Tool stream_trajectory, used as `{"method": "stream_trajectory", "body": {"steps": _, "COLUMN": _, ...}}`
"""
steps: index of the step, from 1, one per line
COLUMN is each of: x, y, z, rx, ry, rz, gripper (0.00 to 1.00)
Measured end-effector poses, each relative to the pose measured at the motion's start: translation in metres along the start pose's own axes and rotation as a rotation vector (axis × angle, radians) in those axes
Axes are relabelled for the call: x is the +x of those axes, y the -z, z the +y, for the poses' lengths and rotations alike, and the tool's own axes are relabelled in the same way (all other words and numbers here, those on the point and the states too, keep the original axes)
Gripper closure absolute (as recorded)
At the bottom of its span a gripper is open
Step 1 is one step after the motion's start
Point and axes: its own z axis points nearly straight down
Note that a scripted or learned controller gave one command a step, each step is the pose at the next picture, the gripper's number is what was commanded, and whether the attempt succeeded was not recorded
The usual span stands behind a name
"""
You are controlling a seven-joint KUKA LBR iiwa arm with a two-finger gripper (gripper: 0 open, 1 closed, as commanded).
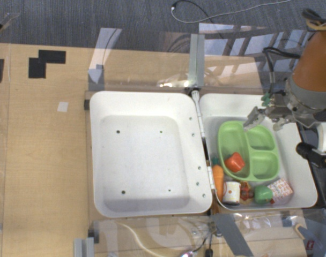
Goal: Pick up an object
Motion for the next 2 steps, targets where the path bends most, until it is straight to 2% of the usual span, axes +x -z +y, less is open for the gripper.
{"method": "stream_trajectory", "body": {"steps": 1, "x": 0.0, "y": 0.0, "z": 0.0, "rx": 0.0, "ry": 0.0, "rz": 0.0, "gripper": 0.0}}
{"method": "stream_trajectory", "body": {"steps": 2, "x": -0.042, "y": -0.145, "z": 0.02, "rx": -0.006, "ry": 0.132, "rz": -0.001, "gripper": 0.0}}
